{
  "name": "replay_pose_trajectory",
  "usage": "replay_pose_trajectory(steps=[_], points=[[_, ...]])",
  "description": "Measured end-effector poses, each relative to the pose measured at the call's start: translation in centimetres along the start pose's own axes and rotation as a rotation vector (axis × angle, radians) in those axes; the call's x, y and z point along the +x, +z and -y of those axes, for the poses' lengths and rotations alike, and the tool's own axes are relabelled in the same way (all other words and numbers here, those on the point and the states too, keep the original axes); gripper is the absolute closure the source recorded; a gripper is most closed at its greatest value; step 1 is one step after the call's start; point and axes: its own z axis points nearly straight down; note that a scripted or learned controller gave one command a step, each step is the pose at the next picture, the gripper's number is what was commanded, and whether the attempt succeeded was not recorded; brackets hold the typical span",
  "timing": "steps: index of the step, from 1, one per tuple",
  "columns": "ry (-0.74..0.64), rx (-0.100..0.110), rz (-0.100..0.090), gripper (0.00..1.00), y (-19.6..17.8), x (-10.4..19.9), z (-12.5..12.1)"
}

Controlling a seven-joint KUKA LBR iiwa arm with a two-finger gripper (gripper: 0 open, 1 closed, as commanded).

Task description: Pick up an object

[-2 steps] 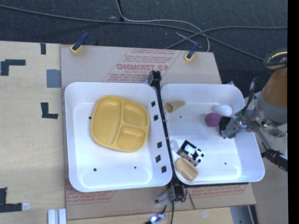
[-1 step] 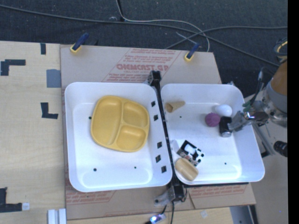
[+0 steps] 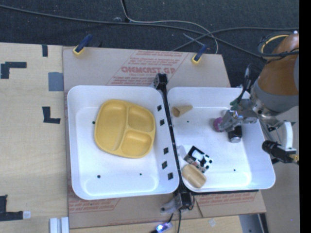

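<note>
The desk [image 3: 29, 130] carries two shallow white bins side by side. The left bin [image 3: 80, 178] holds a yellow divided plate [image 3: 125, 128]. The arm [image 3: 279, 79] reaches into the right bin [image 3: 252, 174] from the right, its gripper [image 3: 232, 125] low near the bin's far right part; whether the fingers are spread or pressed together cannot be told. A small purple object [image 3: 218, 124] lies just left of the gripper. A tan oval piece [image 3: 194, 176] sits at the near left corner, a black-and-white item [image 3: 198, 158] just beyond it, and a small tan wedge [image 3: 181, 110] lies at the far left.
</note>
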Motion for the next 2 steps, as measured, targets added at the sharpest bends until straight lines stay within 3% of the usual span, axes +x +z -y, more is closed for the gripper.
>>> replay_pose_trajectory(steps=[2], points=[[0.0,0.0,-0.001,1.0,-0.2,10.9,-3.3]])
